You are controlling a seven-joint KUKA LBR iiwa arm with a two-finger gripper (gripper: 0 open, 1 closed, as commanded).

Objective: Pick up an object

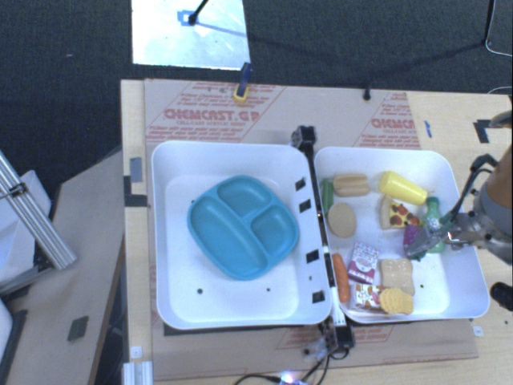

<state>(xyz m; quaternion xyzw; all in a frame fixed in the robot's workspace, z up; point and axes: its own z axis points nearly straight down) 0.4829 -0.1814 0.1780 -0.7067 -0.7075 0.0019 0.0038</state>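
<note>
The purple toy (pixel 412 237) and the green piece (pixel 434 215) beside it are lying near the right wall of the right bin (pixel 461 187), and these are the things the tool (pixel 425 243) is reaching among. The tool is sitting low over them, its tip right at the purple toy, but whether its jaws are wide, narrow or closed on anything cannot be told from here. Nothing is plainly lifted, so the pick is looking not yet done: a grasp has to be made sure and the thing raised clear. Around it are lying a pizza slice (pixel 400 213), a yellow piece (pixel 402 187), a bread slice (pixel 397 273) and a carrot (pixel 341 277). A blue tray (pixel 243 226) is resting in the left bin (pixel 172 215).
</note>
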